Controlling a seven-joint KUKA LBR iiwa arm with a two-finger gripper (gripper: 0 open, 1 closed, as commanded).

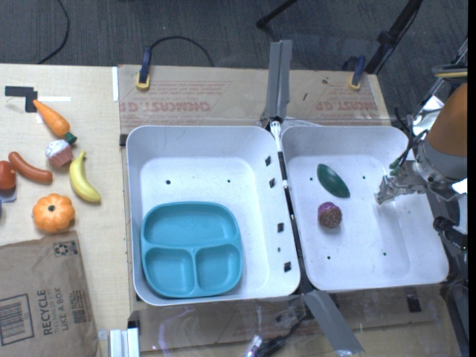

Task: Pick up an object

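Nothing picked up yet
Gripper [388, 192] low in right bin [357, 274], can't tell its state; ball [330, 215] and leaf [333, 180] untouched.

Dark grey carpet floor [208, 13]; black cables [52, 21]; wooden bench [97, 125]; tripod legs [401, 21].

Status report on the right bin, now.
Gripper low at right bin's right side, nothing seen between fingers. Dark green object and purple ball lie loose, left of gripper. Path between clear.
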